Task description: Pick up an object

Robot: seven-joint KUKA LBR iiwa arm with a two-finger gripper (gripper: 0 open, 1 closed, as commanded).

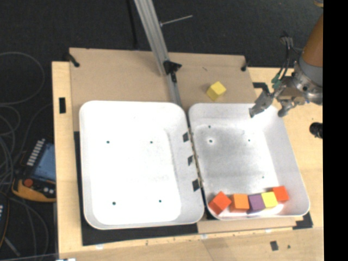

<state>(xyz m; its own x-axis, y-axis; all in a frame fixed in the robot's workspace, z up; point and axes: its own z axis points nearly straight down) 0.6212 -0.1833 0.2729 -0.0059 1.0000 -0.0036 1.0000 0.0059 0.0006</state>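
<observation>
While our two-finger metal hand [270,105] hovers spread and empty at two o'clock, the row of coloured cubes [250,200] at five o'clock waits ungrasped.

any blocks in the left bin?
No. The left bin holds no blocks; the blocks line the right bin's near wall.

A slanted metal pole [155,34] rises from the bench's far edge, above the seam between the two bins. On the dark floor off the bench's left edge lie black cables [16,97] and a handheld controller [38,167] with orange trim.
</observation>
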